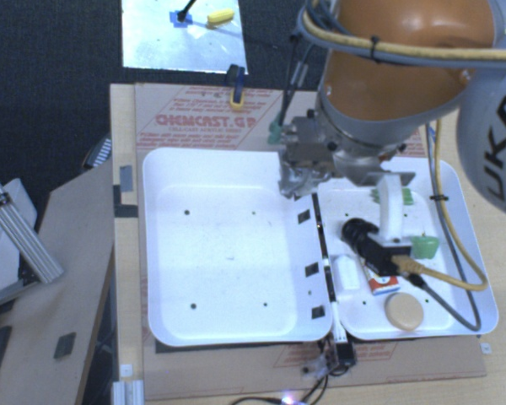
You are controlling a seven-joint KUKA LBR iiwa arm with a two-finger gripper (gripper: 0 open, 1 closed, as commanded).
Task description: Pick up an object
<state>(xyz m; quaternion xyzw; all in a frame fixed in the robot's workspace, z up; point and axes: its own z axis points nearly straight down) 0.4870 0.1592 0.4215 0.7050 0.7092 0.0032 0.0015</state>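
My gripper (pixel 298 184) hangs low over the far end of the divider between the left bin (pixel 223 264) and the right bin (pixel 482 309). Nothing shows between its tips. The right bin holds a green block (pixel 424 246), a tan round disc (pixel 404 311), a small red, white and blue piece (pixel 384 286), a white piece (pixel 347 273) by the divider, and a green and white thing (pixel 402 197) partly hidden behind the wrist. The arm's large orange band (pixel 405 40) covers the far part of the right bin.
Both bins rest on a cardboard sheet (pixel 202 116) on the bench. A blue and yellow clamp (pixel 235 88) sits at its far edge. Behind it lies a shiny metal plate (pixel 181 28) with a small yellow object (pixel 220 17).
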